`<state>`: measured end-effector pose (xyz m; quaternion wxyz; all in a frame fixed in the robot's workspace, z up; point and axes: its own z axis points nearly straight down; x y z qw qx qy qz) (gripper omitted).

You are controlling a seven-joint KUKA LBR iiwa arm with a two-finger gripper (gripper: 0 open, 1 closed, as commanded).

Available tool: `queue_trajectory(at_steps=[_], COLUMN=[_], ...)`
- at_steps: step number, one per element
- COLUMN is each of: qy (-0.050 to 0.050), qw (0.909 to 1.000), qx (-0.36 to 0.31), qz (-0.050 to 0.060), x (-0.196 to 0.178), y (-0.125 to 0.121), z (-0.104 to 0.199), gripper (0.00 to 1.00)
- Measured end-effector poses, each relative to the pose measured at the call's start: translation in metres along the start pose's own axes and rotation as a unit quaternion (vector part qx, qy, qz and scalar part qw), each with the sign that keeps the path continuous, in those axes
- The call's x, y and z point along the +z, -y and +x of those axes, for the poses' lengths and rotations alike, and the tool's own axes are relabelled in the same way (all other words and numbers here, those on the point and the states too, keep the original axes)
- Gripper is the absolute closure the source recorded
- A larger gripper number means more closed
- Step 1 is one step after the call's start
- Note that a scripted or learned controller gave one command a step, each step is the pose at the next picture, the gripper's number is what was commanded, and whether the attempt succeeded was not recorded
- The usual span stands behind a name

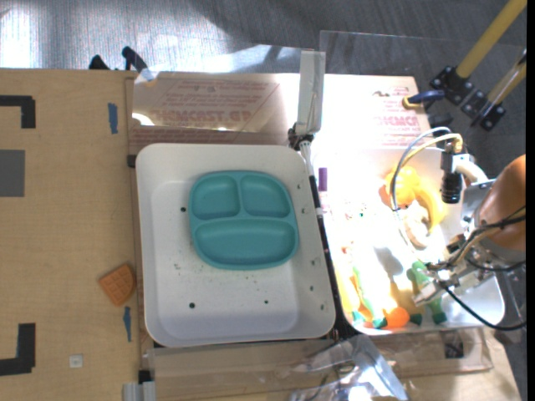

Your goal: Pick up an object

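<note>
Broadly, the left bin (167, 249) holds a teal divided plate (242, 220). Over the overexposed right bin (368, 140), the arm (510, 207) reaches in from the right, its tool (435, 278) low among small toys: a yellow one (414, 192), a green piece (418, 272), an orange ball (398, 316). Whether the tool grips anything I cannot tell.

A heap of small toy items lies in the right bin: a yellow banana-like piece (415, 192) near the middle, an orange ball (398, 317) and green bits (420, 272) toward the near edge, partly washed out by glare.
</note>
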<state>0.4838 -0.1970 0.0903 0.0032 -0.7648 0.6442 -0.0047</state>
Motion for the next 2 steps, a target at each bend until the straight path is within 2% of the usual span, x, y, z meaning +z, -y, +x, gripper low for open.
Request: queue_trajectory(at_steps=[1,2], qy=[0.007,-0.001], qw=[0.9792,0.975], qx=[-0.203,-0.222], qz=[-0.002,0.0], x=[-0.009,0.0], y=[-0.004,0.008], z=[0.01,-0.041], gripper=[0.0,0.0])
